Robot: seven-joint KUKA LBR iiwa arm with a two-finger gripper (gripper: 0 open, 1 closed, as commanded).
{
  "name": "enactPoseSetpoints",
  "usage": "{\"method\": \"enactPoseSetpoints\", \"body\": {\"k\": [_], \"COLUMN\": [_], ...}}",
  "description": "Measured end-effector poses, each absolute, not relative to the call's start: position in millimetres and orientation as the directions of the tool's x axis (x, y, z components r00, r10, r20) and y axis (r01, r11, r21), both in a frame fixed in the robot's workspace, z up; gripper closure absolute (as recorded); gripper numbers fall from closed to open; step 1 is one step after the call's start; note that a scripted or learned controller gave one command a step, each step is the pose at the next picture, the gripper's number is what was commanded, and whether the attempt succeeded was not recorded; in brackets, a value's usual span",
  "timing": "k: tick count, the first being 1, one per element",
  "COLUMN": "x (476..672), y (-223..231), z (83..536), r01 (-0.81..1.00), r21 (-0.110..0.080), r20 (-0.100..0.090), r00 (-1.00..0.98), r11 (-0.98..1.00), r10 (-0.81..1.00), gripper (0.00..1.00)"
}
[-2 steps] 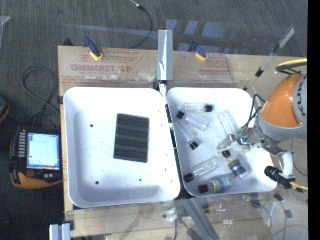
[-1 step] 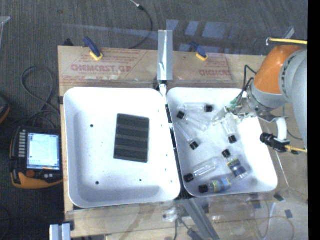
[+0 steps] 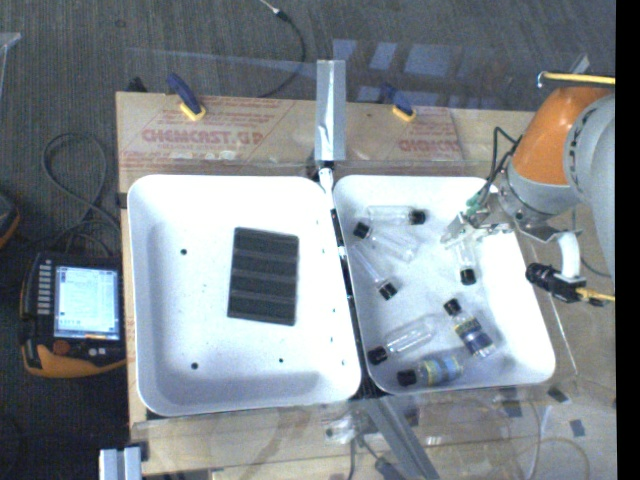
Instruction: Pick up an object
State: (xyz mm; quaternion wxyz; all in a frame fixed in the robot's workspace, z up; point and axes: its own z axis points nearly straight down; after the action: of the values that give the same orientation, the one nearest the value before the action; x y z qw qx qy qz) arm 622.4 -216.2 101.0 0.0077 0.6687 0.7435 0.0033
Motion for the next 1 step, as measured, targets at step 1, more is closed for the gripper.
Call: {"method": "enactPoseSetpoints", "body": {"k": [1], "x": [667.3], "y": [-190.1], "z": [89.2], "r01": [1.0], "r21": [-0.008], "r20": [-0.005], "r00": [-0.025], "r11": [0.025], "r10": [1.0], "gripper": [1.0]}}
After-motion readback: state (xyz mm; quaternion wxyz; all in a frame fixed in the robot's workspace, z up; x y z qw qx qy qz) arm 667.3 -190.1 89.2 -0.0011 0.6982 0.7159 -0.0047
